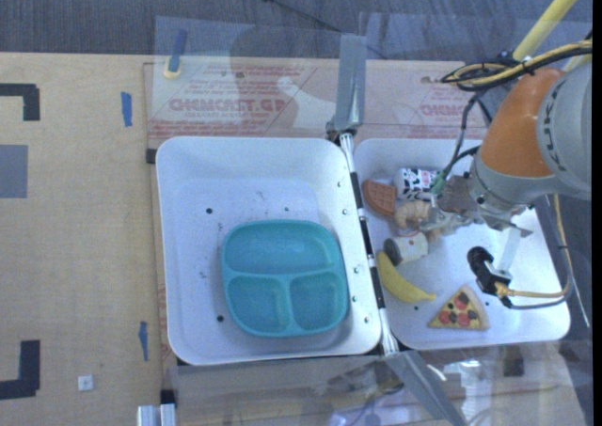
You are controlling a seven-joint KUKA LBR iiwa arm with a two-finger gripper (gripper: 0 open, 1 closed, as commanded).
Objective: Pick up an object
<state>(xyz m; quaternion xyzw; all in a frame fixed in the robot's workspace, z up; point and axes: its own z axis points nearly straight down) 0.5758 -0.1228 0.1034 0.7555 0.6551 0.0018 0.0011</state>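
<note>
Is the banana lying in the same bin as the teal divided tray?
No, the banana lies in the right bin, while the teal tray sits in the left bin.

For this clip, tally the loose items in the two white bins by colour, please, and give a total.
Teal: 1, the divided plate in the left bin
Yellow: 1, the banana
Orange/tan: 3, the pizza slice, the ridged wedge, the tan lump
White: 2, the black-spotted cup, the small cylinder
Total: 7

Probably a robotics lab: an industrial arm [541, 137] over taped worktop [75, 227] bearing two white bins [179, 170].
</note>
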